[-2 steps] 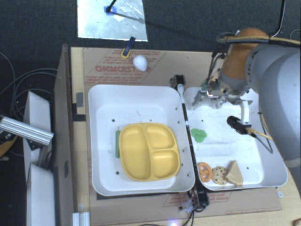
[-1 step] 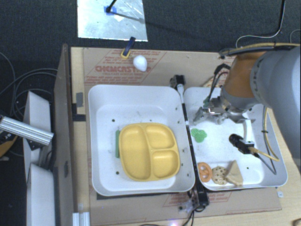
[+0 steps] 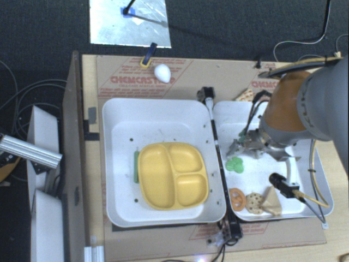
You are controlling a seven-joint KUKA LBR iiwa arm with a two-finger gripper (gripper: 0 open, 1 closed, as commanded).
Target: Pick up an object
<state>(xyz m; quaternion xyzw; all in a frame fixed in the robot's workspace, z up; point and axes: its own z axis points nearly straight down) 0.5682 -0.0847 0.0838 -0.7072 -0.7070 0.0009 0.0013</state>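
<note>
Item: my claw [image 3: 246, 146], low in the right bin [image 3: 232, 121], just above a small green piece [image 3: 234, 165]; how wide it stands open I cannot tell, and I see nothing in its hold

Same bin, near edge: a pretzel [image 3: 237, 198], a cookie [image 3: 253, 202], a tan wedge [image 3: 271, 201]

Left bin [image 3: 163, 119]: a yellow divided tray [image 3: 173, 174]

Status: nothing lifted yet; I judge the green piece my likeliest target, with grasp and lift both left to do

The yellow plate [image 3: 173, 174] and the white left bin [image 3: 158, 119] look like smooth, faintly glossy plastic, the board [image 3: 180, 72] beneath is matt brown cardboard, and the top sheet [image 3: 130, 14] is shiny foil.
</note>
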